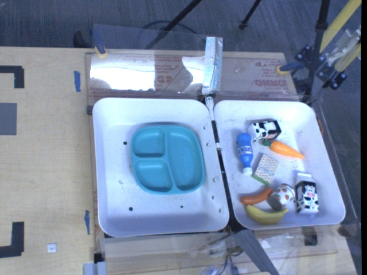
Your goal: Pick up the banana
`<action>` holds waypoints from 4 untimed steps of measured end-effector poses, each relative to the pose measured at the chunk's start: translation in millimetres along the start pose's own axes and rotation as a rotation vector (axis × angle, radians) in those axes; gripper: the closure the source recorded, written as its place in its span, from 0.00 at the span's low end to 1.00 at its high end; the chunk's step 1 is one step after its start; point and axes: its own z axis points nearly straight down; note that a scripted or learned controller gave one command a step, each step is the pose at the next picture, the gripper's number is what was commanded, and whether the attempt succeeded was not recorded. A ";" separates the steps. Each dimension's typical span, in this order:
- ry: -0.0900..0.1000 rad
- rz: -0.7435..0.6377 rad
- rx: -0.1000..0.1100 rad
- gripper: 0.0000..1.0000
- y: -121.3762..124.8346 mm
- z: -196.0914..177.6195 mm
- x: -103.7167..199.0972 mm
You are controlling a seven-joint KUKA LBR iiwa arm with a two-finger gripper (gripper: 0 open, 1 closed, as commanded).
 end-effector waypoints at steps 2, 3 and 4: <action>0.004 -0.020 0.002 1.00 -2.2 -24.5 -2.5; 0.008 0.010 0.005 1.00 -22.4 217.7 24.3; 0.007 0.011 0.005 0.00 -22.3 217.5 24.1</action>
